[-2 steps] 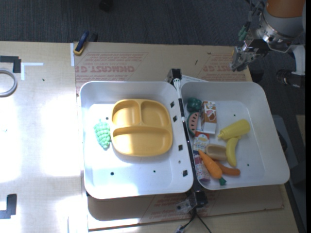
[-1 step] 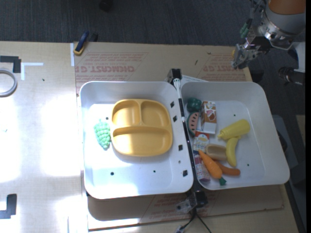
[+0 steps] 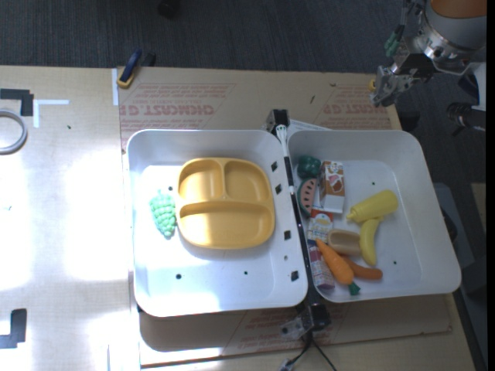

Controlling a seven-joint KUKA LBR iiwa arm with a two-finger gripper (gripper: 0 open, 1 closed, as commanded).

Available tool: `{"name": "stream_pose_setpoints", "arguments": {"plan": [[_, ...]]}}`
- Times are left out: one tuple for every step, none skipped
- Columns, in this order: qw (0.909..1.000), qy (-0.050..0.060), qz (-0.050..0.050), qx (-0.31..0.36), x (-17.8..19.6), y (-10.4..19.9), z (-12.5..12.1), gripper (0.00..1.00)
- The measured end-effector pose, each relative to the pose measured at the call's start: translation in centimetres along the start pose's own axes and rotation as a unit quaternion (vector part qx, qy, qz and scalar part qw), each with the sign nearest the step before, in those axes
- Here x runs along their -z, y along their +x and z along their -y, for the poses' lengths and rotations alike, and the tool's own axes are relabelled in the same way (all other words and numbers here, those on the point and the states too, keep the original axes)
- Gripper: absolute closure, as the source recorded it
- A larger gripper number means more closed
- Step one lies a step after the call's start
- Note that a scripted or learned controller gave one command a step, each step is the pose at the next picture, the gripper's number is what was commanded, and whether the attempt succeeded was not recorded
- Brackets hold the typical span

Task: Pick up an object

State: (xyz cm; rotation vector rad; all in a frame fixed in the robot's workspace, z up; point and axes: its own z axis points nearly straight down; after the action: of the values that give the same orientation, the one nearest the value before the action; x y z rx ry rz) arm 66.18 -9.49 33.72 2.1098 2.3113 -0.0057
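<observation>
From the overhead camera, the arm is hovering beyond the desk's far right corner, its pincer (image 3: pixel 387 86) hanging above the cardboard and apart from everything; whether it is open or closed, I cannot tell, it is too small and dark. The likely targets are crowding the right bin's (image 3: pixel 418 273) left side: banana (image 3: pixel 370 240), carrot (image 3: pixel 337 263), a small box (image 3: pixel 333 185). In the left bin (image 3: pixel 209 296), a yellow divided plate (image 3: pixel 227 203) is sitting centrally, green grapes (image 3: pixel 163 213) beside its left edge. The arm's upper part is running out of frame.
</observation>
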Motion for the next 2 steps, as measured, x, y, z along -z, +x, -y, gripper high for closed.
{"name": "stream_pose_setpoints", "arguments": {"plan": [[1.0000, -0.001, 0.001, 0.002, 0.94, -0.01, -0.06, 1.00], [1.0000, -0.001, 0.002, 0.003, 1.89, -0.02, -0.13, 1.00]]}}
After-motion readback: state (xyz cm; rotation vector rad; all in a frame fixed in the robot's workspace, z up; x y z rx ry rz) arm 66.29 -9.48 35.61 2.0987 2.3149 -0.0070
